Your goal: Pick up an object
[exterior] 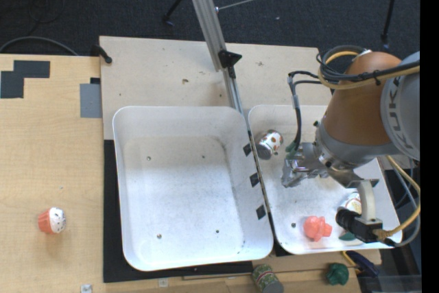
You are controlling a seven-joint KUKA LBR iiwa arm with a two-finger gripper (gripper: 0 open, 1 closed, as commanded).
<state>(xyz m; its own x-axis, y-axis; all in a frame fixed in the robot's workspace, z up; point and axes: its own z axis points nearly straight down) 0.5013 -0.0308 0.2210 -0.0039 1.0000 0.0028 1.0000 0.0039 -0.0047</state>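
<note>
My gripper (293, 173) hangs over the middle of the right bin (291, 230), below the arm's orange band. A small white ball with red and yellow marks (269, 142) lies near the bin's left wall, up and left of the gripper and apart from it. A pink-red lumpy object (315, 227) rests at the bin's front, below and right of the gripper. A small round white item (352, 204) shows partly behind the arm's cabling at the right side. Nothing is visibly between the fingers.
The left bin (137, 243) adjoins the right one, with black clips on the shared wall. A slanted metal rail (209, 17) rises behind the bins. On the wooden bench at the left lies an orange-white toy (52, 220). Green items (336, 274) sit at the front edge.
</note>
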